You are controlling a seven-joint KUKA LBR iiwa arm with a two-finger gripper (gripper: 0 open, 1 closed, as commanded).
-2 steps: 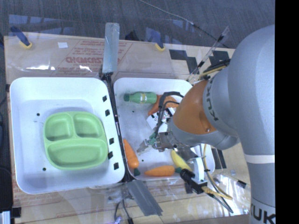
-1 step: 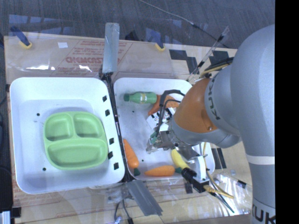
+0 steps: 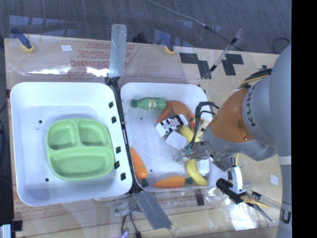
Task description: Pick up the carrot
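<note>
Camera view is showing the arm (image 3: 247, 123) reaching into the right bin (image 3: 148, 90), with the gripper (image 3: 190, 151) hanging low over the bananas (image 3: 194, 170) and a white box (image 3: 174, 140); whether it is spread or pressed together I cannot tell. The carrot (image 3: 169, 182) is lying along the bin's near wall, just left of the banana, with a second one (image 3: 138, 163) against the left wall. The approach seems to be under way; next it needs shifting toward the near wall, lining up across the carrot.
</note>
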